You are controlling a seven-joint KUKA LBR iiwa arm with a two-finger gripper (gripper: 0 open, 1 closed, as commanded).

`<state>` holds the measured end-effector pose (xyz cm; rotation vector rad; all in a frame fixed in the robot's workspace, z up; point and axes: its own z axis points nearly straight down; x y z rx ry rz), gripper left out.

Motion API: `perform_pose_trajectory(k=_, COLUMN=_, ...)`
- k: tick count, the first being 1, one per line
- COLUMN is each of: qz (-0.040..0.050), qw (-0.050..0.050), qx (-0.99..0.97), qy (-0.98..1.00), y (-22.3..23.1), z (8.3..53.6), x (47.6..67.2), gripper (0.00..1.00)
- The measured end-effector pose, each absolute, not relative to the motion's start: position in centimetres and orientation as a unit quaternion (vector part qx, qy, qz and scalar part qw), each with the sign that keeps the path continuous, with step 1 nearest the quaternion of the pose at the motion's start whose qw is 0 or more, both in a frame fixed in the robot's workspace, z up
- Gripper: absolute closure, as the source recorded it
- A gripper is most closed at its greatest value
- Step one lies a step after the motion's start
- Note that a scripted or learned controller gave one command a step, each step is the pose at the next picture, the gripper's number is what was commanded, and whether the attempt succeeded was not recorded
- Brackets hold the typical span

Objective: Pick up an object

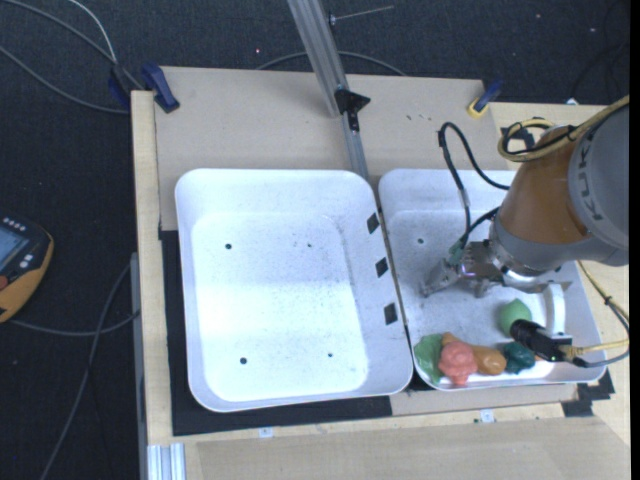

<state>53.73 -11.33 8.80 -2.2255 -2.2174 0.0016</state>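
My arm comes in from the right of the frame, its orange band (540,193) and grey body covering the upper right part of the right bin (420,203). My tool (462,276) sits low over the middle of that bin, a small metal cluster pointing toward the left; whether it is apart or together I cannot tell, since the wrist above it hides most of it and the rest is blurred into the speckled floor. Nothing is visibly gripped.

The objects lie along the lower edge of the right bin, at the lower right of the frame: a green piece (429,349) at the left end, a pink lumpy toy (458,359) touching it, an orange piece (491,361) next, then a dark teal piece (520,356). A rounder green object (515,313) sits just above them, partly hidden by a black part of my arm. Their exact shapes are hard to make out.

The left bin (190,203) fills the middle of the frame. The tabletop (250,118) shows behind both bins, with a slanted metal pole (315,28) crossing it at the top.
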Motion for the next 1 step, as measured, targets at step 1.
perform_pose_trajectory(k=1, qz=0.0009, qw=0.0, qx=-0.709, qy=-0.705, y=-17.68, z=8.79, x=49.68, gripper=0.0)
